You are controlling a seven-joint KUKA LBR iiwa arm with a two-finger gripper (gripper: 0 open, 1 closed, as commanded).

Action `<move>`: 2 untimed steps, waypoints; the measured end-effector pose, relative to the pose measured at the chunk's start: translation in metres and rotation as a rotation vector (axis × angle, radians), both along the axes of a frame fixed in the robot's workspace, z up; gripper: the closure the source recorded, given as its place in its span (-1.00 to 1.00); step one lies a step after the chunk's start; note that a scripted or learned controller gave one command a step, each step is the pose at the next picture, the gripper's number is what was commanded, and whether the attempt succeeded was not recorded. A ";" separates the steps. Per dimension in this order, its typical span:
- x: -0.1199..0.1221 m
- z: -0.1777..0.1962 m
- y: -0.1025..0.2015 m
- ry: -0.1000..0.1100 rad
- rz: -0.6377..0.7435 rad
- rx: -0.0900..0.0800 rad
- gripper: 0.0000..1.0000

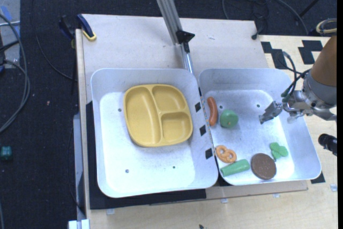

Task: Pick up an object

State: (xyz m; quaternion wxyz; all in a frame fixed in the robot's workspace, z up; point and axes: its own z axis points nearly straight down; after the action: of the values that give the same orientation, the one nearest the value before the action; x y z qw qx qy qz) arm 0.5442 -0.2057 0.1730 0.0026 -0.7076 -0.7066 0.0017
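On the bench, the right bin (300, 131) holds every toy — the gripper (271, 111), jaw state unreadable, hovers at its right wall, nothing picked yet.

The grey arm (321, 83) reaches in from the right, wrist angled down-left.
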 end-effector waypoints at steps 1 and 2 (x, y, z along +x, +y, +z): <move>0.003 -0.046 -0.006 -0.002 0.000 0.000 -1.00; 0.004 -0.033 -0.006 -0.008 0.001 -0.002 1.00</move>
State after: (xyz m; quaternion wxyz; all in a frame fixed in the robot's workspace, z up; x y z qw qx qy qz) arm 0.5485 -0.2118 0.1399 -0.0010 -0.7072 -0.7070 -0.0002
